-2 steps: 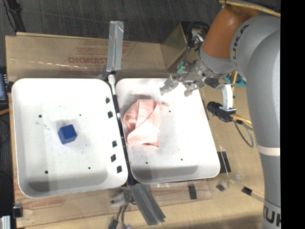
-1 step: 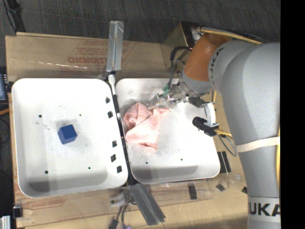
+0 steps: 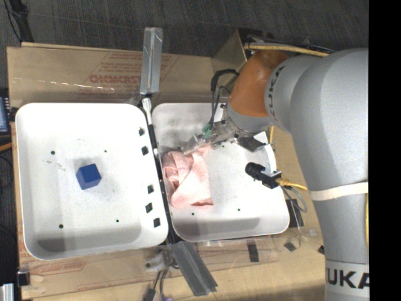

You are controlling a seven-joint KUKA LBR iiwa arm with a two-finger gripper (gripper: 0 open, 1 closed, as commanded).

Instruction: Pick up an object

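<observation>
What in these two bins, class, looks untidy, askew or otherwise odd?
The pink cloth lies crumpled against the left wall of the right bin, one corner drawn up towards the gripper. The blue cube sits squarely in the left bin.

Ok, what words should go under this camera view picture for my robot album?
Grey robot arm reaching into the right bin above a pink cloth, while a blue cube sits in the left bin.

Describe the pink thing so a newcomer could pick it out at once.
Find the right-hand white bin, under the grey arm. Against its left wall lies a crumpled pink cloth, just below the gripper. It is soft and pink; the other bin's blue cube is rigid.
</observation>
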